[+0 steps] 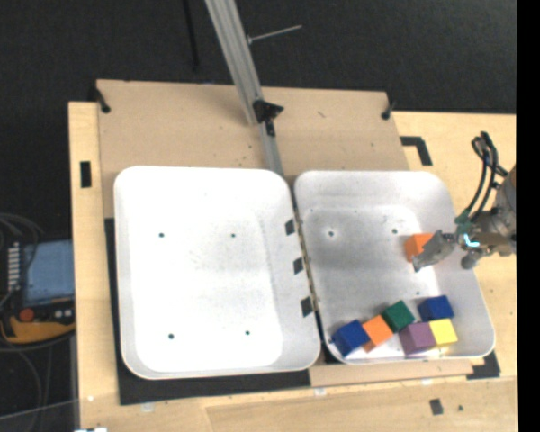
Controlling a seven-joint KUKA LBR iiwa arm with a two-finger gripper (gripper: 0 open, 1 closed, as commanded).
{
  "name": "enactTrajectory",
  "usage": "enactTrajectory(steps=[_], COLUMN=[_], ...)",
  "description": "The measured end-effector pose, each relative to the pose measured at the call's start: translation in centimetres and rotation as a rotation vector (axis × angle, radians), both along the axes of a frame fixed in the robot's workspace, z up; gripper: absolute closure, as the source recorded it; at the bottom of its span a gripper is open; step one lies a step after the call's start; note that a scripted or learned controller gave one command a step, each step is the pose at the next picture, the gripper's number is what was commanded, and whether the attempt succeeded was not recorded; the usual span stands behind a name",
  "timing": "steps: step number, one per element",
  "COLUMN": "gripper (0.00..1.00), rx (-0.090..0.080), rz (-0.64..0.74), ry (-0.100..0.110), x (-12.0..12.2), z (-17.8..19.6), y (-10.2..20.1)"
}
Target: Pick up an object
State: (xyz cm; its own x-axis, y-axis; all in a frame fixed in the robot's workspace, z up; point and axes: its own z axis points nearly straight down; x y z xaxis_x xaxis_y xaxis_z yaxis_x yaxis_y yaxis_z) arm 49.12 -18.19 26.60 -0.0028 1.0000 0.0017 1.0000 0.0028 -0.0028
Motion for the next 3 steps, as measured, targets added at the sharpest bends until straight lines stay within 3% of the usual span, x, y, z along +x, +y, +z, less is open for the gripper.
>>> enactTrajectory(steps=[1,3], gripper=[0.00,0.00], rx=[-0.001,-0.003], rz=[-0.001,-0.004], ry=[-0.006,0.001], x=[0.1,0.5], z=[0.2,-8.4], y=[0.0,-0.1])
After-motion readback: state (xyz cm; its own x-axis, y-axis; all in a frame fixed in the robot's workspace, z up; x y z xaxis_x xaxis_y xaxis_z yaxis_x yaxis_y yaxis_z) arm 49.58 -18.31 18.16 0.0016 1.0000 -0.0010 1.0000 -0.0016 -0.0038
